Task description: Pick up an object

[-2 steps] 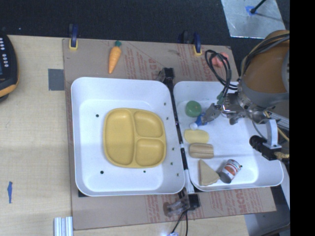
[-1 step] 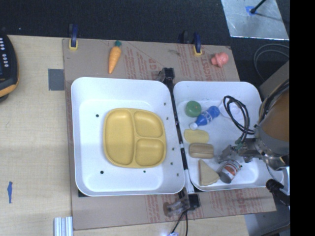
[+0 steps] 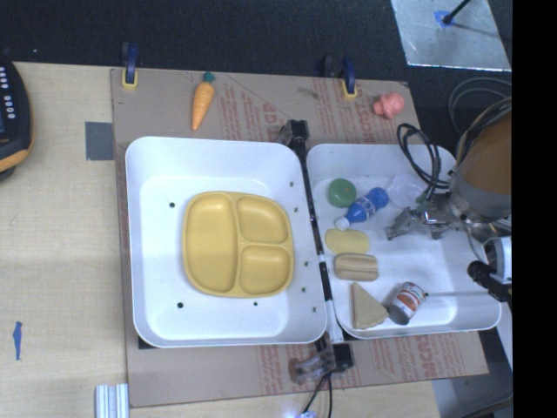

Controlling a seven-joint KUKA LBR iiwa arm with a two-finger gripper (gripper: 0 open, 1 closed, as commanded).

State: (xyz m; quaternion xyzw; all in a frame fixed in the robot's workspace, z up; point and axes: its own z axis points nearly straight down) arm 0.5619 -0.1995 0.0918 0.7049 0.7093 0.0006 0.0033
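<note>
Hovering: my hand [image 3: 409,225] hangs low over the right bin [image 3: 466,320], near its middle, arm reaching in from the right.
Hand state: fingers spread in a narrow-to-moderate gap, nothing between them that I can see.
Right bin stock: green round piece [image 3: 341,192]; blue bottle with white cap [image 3: 364,207]; pale yellow block [image 3: 346,240]; tan bread-roll-shaped piece [image 3: 356,266]; tan wedge [image 3: 366,306]; small can with red label [image 3: 404,301], lying on its side.
Nearest candidate: the blue bottle, just beside my fingertips to their left, lying tilted, its cap end toward the pale yellow block.
Left bin [image 3: 148,233] stock: yellow divided plate [image 3: 237,242], three compartments, set near the middle.
Outside the bins: toy carrot [image 3: 202,101] and a pink piece [image 3: 389,104] resting on the surface [image 3: 52,233], well apart from me.
Step in hand, my judgement: lining up over one item before closing.
Doing it well: centre the gap across the bottle's narrow width, not along its length; descend straight; keep clear of the green piece touching-close beside it.
Risk: a round bottle may roll off one finger if I close off-centre.
Fallback: the can sits apart from its neighbours except the wedge, a cleaner approach.
</note>
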